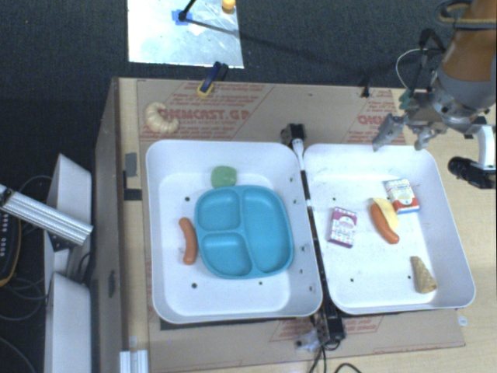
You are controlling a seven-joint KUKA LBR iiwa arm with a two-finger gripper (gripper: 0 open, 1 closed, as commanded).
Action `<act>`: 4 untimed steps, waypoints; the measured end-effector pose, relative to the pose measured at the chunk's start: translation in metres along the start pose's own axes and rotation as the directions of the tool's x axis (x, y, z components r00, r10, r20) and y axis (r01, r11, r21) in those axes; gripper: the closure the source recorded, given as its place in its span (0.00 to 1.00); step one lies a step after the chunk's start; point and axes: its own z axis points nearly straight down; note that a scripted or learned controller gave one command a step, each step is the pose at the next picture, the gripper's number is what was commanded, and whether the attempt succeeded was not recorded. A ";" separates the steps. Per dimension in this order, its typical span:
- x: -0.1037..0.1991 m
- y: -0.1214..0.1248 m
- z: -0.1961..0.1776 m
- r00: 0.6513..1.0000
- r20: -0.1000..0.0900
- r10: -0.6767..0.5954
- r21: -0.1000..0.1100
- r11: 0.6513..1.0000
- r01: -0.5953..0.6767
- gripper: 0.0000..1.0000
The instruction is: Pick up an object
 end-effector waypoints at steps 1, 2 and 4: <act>-0.037 -0.049 0.154 1.000 0.001 0.000 -0.003 1.000 0.000 0.00; -0.003 -0.084 0.163 1.000 0.001 0.000 -0.003 1.000 0.000 0.00; 0.079 -0.066 0.064 1.000 -0.002 -0.002 -0.002 1.000 0.002 1.00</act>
